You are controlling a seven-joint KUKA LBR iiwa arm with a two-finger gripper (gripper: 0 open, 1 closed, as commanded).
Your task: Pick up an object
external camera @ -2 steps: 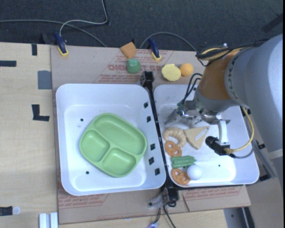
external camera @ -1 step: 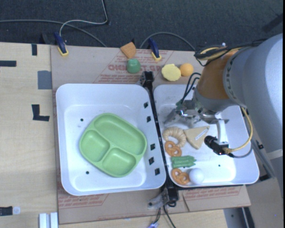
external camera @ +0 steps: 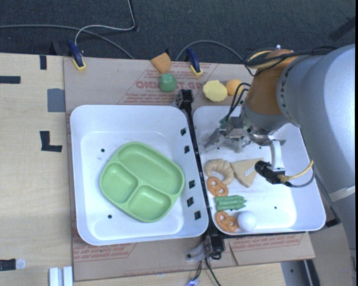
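Gripper [external camera: 230, 137] lowered into right bin [external camera: 298, 216], upper part; nothing seen held, jaw state cannot be told. Croissant [external camera: 219, 168] just below: judged light, rigid plastic, curved, best gripped across narrow middle.

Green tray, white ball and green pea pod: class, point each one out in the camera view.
green tray [external camera: 142, 182], camera view, on its centre dividers.
white ball [external camera: 247, 221], camera view, on its top.
green pea pod [external camera: 230, 202], camera view, on its middle.

Dark grey carpet [external camera: 59, 5] lies beyond the pale wooden bench [external camera: 18, 130].
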